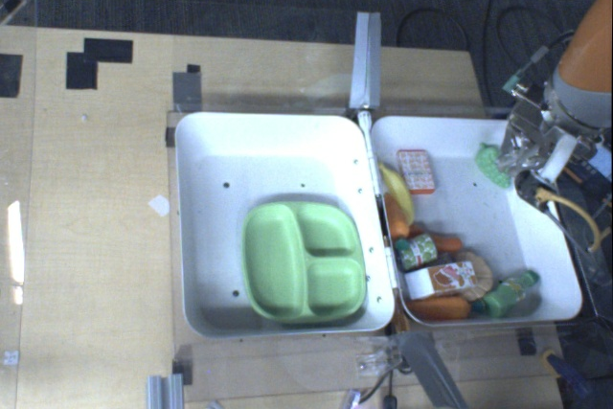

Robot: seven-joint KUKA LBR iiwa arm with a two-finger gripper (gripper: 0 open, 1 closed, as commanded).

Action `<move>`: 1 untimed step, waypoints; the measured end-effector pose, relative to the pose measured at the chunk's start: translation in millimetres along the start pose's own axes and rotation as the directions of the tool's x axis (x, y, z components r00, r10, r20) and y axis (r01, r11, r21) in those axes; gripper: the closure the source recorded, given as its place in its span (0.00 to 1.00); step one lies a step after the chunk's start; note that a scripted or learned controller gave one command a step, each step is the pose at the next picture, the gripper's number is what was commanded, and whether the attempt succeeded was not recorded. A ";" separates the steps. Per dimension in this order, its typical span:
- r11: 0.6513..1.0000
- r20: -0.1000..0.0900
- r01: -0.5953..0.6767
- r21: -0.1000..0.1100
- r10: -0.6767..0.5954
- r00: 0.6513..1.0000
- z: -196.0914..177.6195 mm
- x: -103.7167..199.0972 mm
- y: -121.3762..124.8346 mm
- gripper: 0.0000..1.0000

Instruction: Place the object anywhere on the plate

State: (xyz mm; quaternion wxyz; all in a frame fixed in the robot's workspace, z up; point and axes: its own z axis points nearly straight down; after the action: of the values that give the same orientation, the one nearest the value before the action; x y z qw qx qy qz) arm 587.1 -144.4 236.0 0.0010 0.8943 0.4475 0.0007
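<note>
A green divided plate (305, 259) lies in the near half of the left bin (206, 206), with nothing on it. My gripper (525, 158) hangs over the far right part of the right bin (460, 211), below the arm's orange band. A small light-green object (491, 166) sits right at the gripper's left side, touching or just under it. Whether the gripper holds it is unclear from this angle.
The right bin also holds a banana (397, 192), a red-and-white packet (416, 170), a green can (417, 252), a labelled white container (445, 280), a carrot (441, 306) and a green bottle (506, 294). A metal divider post (366, 62) stands between the bins.
</note>
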 end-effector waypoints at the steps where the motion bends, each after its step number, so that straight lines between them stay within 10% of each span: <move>1: 0.932 -0.001 0.361 -0.001 -0.361 0.932 21.5 -3.6 -20.0 1.00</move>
State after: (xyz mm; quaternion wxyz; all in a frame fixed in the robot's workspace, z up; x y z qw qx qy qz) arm 568.9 -135.3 214.5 0.0012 0.7968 0.6043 0.0014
